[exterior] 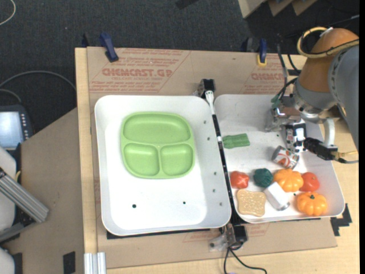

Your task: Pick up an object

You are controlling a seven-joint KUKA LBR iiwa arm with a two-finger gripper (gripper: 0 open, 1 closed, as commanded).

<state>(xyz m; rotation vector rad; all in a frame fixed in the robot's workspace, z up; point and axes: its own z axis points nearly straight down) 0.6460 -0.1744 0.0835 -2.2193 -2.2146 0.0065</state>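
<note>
The arm reaches into the right bin (251, 110) from the right, and its gripper (287, 154) hangs low over the bin's middle right. A small grey and red thing (283, 157) lies right at the gripper's tip; whether it is held is unclear. Just below lie an orange pumpkin (288, 180), a red tomato (310, 181), a dark green piece (263, 177) and a red piece (239, 180). Nearer the front edge are a bread slice (251, 202), a white cylinder (278, 197) and a second pumpkin (312, 203). A flat green piece (235, 141) lies to the gripper's left.
The left bin (114, 187) holds a light green divided plate (158, 144). A black divider strip (218, 147) runs between the bins. Clamps (108, 47) hold the cardboard base at the back. Cables trail from the arm at the right.
</note>
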